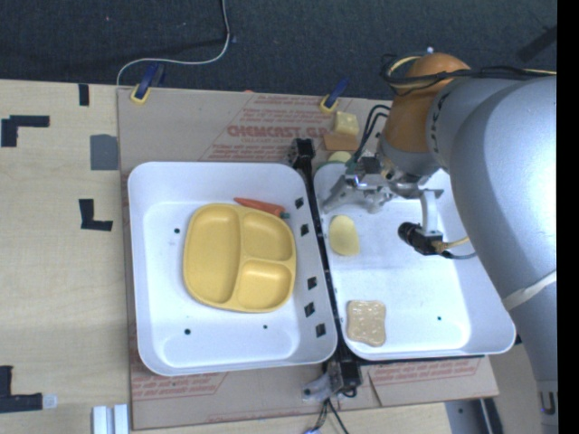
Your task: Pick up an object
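One pale yellow oval object point(344, 235), smooth, right bin point(452, 319).

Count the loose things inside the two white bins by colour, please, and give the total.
Yellow: 2, the divided plate in the left bin and the pale oval piece in the right bin.
Orange: 1, the carrot-like stick behind the plate.
Tan: 1, the flat square piece.
Total: 4
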